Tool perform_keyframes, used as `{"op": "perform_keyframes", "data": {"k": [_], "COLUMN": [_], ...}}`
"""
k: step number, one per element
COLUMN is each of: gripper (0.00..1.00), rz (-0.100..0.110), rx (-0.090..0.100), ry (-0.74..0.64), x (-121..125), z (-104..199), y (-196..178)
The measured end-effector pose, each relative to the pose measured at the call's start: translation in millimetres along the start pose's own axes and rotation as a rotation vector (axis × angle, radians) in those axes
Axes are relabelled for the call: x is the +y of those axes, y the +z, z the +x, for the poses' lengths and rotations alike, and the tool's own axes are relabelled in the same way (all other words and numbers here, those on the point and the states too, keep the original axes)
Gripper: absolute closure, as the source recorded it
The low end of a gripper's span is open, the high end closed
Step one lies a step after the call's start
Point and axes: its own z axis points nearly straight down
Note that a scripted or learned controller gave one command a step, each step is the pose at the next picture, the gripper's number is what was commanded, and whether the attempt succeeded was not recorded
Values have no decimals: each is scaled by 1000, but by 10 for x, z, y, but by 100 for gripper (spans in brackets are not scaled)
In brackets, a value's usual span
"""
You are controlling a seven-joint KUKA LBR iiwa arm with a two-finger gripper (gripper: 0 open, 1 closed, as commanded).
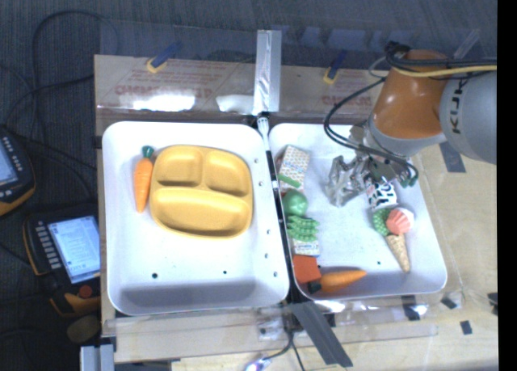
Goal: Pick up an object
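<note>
So nothing is picked up yet.
End effector (355,177) sits low in the right bin (428,272), can't tell its grip; toy ice cream cone (396,236) lies just beside it, ungrabbed.

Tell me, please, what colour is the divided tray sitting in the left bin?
Yellow: the divided tray shows clearly in the camera view, beside an orange carrot.

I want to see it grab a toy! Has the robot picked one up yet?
Not yet, as far as I can see. The gripper is down in the right bin, next to the ice cream cone. The toys there look like they are lying on the floor. Grabbing and lifting one is left.
</note>
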Motion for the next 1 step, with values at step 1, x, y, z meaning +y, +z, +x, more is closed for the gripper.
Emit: {"op": "perform_keyframes", "data": {"k": [1], "gripper": [100], "rz": [-1], "rx": [-1], "ry": [-499], "x": [-121], "z": [412], "y": [-6]}}
